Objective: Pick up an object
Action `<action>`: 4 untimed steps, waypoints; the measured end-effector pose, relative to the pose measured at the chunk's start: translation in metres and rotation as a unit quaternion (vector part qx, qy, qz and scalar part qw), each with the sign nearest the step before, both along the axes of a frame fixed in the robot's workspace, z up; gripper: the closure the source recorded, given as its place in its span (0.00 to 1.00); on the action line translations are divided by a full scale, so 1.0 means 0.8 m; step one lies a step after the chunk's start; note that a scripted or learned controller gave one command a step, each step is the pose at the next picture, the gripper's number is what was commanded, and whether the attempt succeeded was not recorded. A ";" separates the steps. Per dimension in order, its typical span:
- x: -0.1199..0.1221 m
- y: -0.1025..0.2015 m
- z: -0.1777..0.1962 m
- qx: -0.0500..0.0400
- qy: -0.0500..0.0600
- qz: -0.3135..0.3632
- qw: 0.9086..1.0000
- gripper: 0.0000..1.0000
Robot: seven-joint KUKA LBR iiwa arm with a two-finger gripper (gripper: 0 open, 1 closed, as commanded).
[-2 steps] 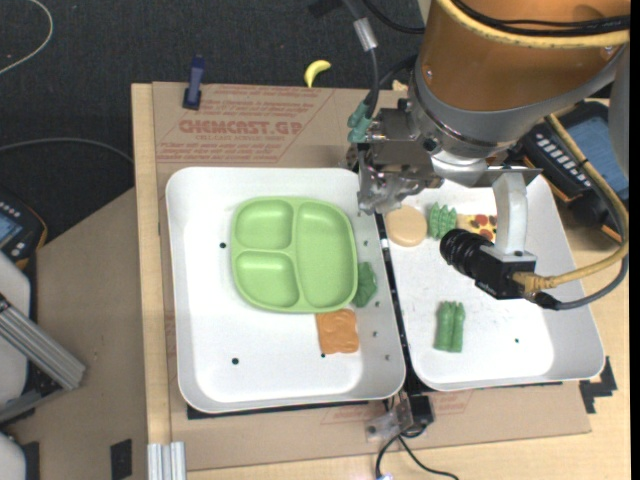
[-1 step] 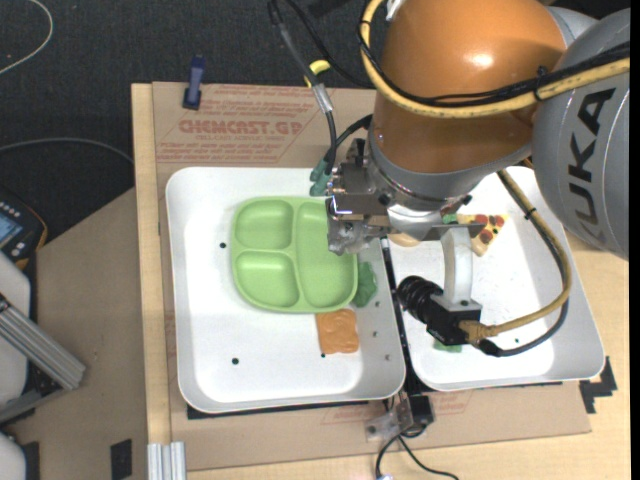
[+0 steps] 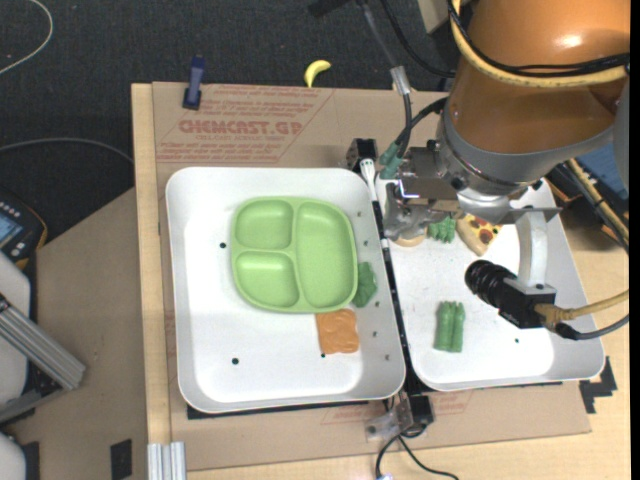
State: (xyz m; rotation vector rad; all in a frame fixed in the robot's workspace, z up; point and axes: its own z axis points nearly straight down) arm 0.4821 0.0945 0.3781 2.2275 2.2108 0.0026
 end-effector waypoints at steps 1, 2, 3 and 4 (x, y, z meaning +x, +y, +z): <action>-0.003 0.061 0.114 0.003 -0.005 0.007 1.000 1.00; -0.004 0.125 0.103 0.002 0.001 0.007 1.000 1.00; -0.003 0.165 0.141 0.002 -0.001 0.006 1.000 1.00; -0.004 0.058 0.077 -0.001 0.005 0.000 1.000 1.00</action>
